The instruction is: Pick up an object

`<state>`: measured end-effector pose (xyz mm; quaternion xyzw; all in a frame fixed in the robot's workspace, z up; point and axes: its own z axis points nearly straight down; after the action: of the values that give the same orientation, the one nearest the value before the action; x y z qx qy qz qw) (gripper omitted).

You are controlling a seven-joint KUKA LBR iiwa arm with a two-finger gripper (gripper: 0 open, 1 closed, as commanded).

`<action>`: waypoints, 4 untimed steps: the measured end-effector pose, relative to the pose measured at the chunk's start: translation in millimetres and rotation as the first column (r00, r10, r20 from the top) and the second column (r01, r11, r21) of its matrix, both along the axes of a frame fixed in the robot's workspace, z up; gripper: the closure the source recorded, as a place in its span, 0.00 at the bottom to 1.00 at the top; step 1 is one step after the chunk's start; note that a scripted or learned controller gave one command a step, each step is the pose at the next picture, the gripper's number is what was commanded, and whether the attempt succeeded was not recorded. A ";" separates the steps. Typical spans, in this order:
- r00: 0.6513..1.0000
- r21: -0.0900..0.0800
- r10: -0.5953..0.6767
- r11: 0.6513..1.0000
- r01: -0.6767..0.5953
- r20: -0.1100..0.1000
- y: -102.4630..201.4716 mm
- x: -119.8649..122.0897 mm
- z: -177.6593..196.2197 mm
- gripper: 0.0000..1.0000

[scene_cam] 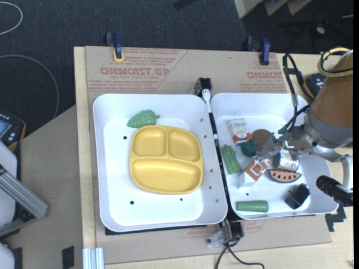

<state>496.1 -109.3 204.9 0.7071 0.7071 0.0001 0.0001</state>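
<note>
On the left of the surface (168, 63), the left bin (106, 167) is taken up by a yellow divided plate (165, 158), with a green leafy toy (142, 118) lying just beyond its far-left corner. Nothing there is within the arm's present reach.

In the right bin (224, 102), the candidates are crowded together: a green pod (230, 158) near the left wall, a green cylinder (252, 206) along the near edge, a small carton (239, 129) toward the far side, a dark teal piece (249, 148) beside a brown round piece (261, 136), an orange-and-white packet (256, 170), a watermelon slice (285, 176) and a black block (297, 195) at the near right.

The gripper (286, 150) is seen low over the middle of this cluster, above the watermelon slice and just right of the brown piece. Whether the fingers are open or closed cannot be told, and no object can be seen held.

A clean grasp is best made on a single item: the fingers should be centred over one piece, kept clear of its neighbours, then closed fully before any lift is made. The green cylinder, lying apart, is judged the easier target.
</note>
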 end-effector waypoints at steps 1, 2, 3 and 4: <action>1.000 -0.001 0.000 1.000 0.000 0.004 0.0 0.8 10.7 1.00; 1.000 0.004 0.013 1.000 -0.013 -0.003 130.2 -17.5 21.2 1.00; 1.000 0.004 0.009 1.000 -0.009 0.008 183.6 -15.9 91.1 1.00; 1.000 0.000 -0.004 1.000 0.004 0.019 129.7 -15.3 228.2 1.00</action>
<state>480.8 20.4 433.0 0.7084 0.7057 0.0069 0.0066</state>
